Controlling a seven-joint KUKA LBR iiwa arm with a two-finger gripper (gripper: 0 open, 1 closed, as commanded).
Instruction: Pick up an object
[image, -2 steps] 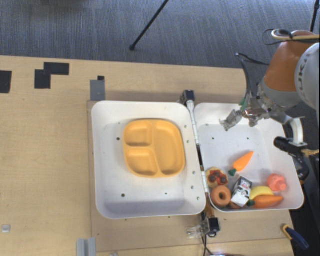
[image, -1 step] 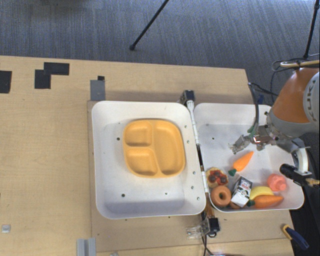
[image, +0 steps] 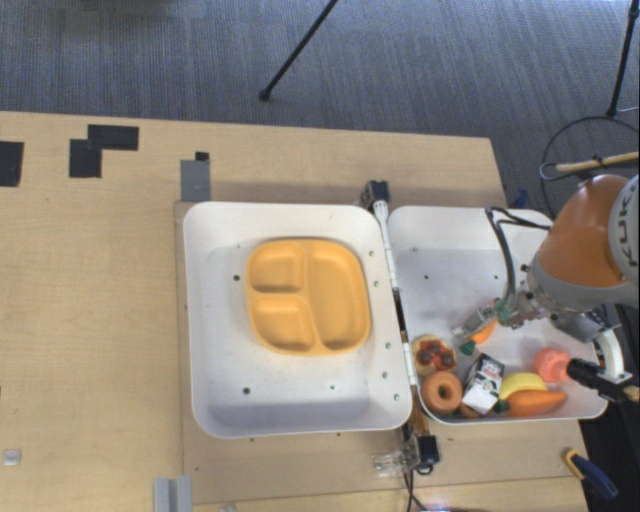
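Lying in the right bin's (image: 450, 250) near corner are a donut (image: 442, 391), banana (image: 523, 384), carrot (image: 537, 402) and small carton (image: 484, 384). Whether the fingers (image: 478, 327) just above them are open, I cannot tell. An orange tray (image: 305, 295) fills the left bin (image: 215, 300) on the bench (image: 90, 330).

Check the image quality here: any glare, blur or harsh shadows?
Camera view: even, soft lighting; the left bin is bright white but keeps its edges; the yellow tray is sharp; the small toys near the gripper look soft and low-resolution; only faint shadows under the arm.
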